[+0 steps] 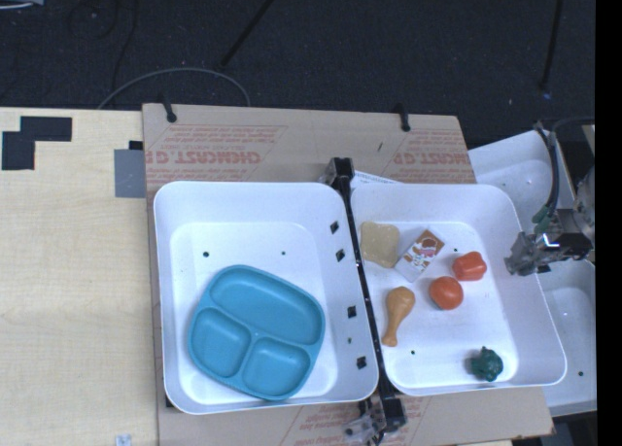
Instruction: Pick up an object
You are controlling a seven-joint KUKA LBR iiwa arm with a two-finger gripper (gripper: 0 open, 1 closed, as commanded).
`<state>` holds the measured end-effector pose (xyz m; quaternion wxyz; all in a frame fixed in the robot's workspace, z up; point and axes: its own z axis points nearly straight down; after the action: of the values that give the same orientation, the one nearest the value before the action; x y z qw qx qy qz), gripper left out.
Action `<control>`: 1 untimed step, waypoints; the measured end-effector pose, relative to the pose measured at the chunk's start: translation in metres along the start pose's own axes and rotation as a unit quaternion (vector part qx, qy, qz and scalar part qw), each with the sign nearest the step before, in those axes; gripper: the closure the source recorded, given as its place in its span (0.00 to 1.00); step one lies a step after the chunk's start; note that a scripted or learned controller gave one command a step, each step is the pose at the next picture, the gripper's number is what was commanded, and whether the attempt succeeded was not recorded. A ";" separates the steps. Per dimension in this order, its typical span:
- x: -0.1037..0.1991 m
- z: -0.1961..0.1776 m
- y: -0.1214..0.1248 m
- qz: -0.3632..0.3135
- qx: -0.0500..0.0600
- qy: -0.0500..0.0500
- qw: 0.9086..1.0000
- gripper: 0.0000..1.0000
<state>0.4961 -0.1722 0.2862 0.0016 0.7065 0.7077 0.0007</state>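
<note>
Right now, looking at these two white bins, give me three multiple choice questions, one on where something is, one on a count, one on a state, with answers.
1. Where does the blue divided plastic plate lie?
A. in the left white bin
B. in the right white bin
C. on the bare bench

2. How many round red tomato-like toys are in the right white bin?
A. one
B. two
C. four

3. Where is the arm's gripper?
A. down among the toys
B. over the plate
C. at the right bin's outer right rim, apart from every toy

Answers: 1 A, the plate sits inside the left bin. 2 B, two red toys lie side by side. 3 C, the gripper is by the rim, clear of the toys.
</note>
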 end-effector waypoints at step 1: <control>0.052 0.021 0.001 -0.001 0.004 0.002 1.000 1.00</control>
<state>0.4967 -0.1197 0.2650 -0.0025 0.7056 0.7086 -0.0005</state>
